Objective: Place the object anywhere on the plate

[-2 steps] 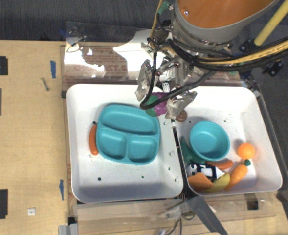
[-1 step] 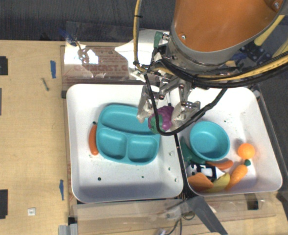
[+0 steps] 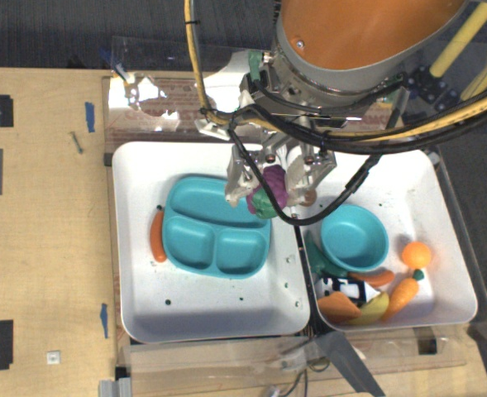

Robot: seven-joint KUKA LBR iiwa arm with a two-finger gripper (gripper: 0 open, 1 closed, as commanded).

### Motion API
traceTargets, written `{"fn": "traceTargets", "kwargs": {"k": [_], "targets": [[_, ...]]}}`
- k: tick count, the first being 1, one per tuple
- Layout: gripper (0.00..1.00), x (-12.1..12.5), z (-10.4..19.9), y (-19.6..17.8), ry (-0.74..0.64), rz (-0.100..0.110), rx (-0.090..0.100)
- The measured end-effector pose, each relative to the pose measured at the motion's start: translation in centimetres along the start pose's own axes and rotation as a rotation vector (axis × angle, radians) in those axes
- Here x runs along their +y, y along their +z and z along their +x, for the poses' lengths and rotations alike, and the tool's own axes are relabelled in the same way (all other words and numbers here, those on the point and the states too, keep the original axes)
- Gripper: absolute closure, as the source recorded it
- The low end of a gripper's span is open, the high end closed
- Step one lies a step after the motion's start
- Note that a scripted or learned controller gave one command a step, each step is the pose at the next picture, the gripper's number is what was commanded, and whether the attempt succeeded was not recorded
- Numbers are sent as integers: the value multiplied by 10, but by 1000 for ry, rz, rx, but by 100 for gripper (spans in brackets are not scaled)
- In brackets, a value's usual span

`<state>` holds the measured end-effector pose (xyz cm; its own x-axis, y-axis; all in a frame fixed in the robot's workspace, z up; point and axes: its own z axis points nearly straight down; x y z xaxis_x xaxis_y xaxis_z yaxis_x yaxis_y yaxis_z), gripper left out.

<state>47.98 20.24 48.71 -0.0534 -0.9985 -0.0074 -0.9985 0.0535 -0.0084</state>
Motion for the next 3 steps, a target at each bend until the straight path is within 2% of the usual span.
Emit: {"fn": "traceTargets", "kwargs": {"k": [1, 2, 3], "targets": [[100, 1, -18, 11, -112, -6, 3], [100, 1, -18, 1, -430, -2, -1], [100, 1, -24, 1, -422, -3, -1]]}}
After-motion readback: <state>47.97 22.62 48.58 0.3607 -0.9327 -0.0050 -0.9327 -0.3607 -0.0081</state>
